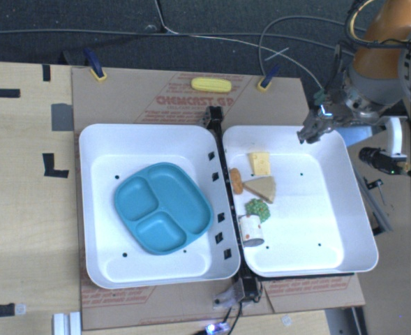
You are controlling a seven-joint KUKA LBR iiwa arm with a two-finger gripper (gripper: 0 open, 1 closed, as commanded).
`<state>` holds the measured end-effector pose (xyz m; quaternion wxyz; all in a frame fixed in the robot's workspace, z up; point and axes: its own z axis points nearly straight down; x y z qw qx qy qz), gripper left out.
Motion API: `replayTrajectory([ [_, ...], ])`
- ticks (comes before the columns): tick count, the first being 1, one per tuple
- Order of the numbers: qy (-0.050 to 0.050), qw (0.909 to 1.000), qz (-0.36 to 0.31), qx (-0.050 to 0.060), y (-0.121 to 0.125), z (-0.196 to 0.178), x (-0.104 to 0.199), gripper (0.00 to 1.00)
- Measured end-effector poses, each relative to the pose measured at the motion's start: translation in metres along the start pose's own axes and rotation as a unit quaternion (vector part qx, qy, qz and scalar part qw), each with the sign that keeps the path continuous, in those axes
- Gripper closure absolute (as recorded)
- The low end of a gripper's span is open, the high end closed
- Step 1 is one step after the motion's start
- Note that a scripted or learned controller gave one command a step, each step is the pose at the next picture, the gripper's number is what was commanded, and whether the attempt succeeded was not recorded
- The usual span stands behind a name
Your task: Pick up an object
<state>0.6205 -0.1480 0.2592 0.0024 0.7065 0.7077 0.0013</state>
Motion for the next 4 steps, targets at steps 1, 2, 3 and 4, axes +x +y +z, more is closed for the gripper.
replayTrajectory([
  [1,0.001,1.0,-0.002,0.003,-0.01,-0.005,0.056,1.0],
  [2,0.002,1.0,-0.002,0.004,-0.029,-0.003,0.109,1.0],
  [3,0.002,1.0,-0.002,0.004,-0.047,0.003,0.164,1.0],
  [4,0.001,1.0,-0.002,0.004,-0.051,0.003,0.213,1.0],
])
